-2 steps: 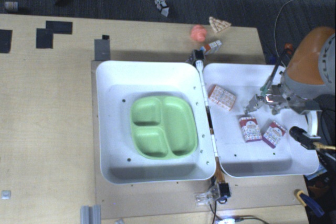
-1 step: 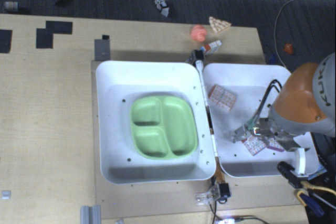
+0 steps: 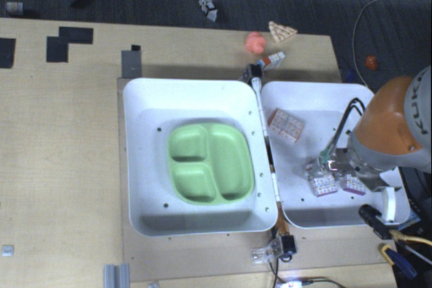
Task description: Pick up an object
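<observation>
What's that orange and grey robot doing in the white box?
The robot arm is reaching into the right bin to pick something up. Its tool is down low over a little pile of small pieces near the front of that bin. A checkered square piece lies farther back by itself. The left bin holds a green divided plate. I can't tell whether the tool has got hold of anything.

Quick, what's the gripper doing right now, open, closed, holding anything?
Gripper: low in the right bin, over some small checkered items; whether it grips anything cannot be told.
</observation>
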Robot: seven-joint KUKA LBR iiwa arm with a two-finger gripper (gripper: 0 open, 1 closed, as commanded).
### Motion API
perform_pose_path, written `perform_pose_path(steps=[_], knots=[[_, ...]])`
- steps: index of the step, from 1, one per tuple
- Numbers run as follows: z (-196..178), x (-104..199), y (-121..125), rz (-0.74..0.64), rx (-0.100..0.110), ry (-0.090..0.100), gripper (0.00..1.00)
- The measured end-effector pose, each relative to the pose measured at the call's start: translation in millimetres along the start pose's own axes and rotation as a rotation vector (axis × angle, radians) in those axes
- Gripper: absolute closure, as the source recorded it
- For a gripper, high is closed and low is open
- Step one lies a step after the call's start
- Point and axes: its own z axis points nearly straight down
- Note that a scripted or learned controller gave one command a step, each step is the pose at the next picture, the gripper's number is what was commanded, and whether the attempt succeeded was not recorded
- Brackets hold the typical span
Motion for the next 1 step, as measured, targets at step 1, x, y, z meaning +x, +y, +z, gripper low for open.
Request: perform_pose_path(steps=[1], knots=[[-86.7, 71.6, -9.5, -0.002, 0.012, 0.003, 1.00]])
